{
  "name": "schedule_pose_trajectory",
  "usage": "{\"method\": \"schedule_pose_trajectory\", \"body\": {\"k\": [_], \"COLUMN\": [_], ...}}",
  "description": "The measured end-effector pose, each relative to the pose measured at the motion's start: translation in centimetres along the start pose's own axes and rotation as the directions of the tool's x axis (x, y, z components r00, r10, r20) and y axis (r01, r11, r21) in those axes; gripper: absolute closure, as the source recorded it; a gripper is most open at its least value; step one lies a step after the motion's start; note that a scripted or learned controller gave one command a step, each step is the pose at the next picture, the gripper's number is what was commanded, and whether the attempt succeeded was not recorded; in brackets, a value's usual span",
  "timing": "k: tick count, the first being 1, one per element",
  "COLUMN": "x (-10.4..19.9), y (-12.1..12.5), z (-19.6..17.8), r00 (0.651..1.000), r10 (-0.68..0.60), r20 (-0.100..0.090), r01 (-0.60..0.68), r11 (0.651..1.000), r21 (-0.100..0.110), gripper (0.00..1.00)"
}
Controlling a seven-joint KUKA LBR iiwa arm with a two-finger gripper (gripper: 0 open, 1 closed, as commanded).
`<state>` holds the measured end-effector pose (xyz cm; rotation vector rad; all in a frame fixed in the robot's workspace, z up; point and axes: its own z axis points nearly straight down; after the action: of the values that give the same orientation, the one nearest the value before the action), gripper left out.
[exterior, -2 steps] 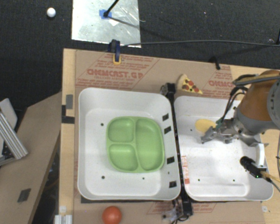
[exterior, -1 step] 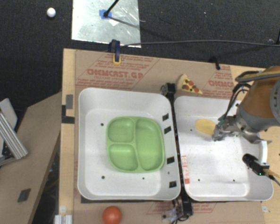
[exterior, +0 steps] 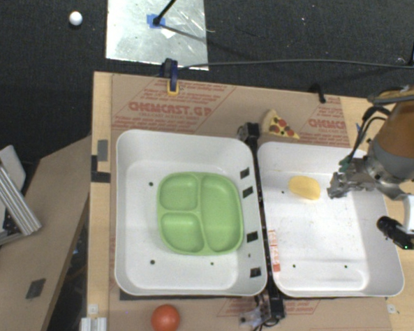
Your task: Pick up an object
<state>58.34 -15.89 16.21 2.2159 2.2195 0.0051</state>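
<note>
The claw (exterior: pixel 337 185) is hovering over the right bin (exterior: pixel 326 273), and whether it is apart or together cannot be told. A yellow lump (exterior: pixel 305 187) is lying just left of it with nothing between them. Farther left a green tray (exterior: pixel 200 213) is sitting in the left bin (exterior: pixel 132 192), a pizza toy (exterior: pixel 279 125) is lying beyond on the counter (exterior: pixel 196 108), and a red ball (exterior: pixel 165 319) is resting down-left.

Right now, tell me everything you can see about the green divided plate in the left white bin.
The pale green divided plastic plate is a rounded square with three compartments: two smaller ones on the left, one long one on the right. It looks smooth and matte, lies flat and slightly rotated near the middle of the left white bin, resting on its floor. Nothing else touches it.
</note>
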Motion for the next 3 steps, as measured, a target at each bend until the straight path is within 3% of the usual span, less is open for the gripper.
{"method": "schedule_pose_trajectory", "body": {"k": [2, 3], "x": [-0.2, 6.1], "y": [0.1, -0.8], "z": [-9.9, -9.7], "r00": [1.000, 1.000], "r10": [-0.004, -0.009], "r20": [0.001, -0.003], "r01": [0.004, 0.009], "r11": [1.000, 1.000], "r21": [-0.002, 0.004], "gripper": [1.00, 1.00]}}
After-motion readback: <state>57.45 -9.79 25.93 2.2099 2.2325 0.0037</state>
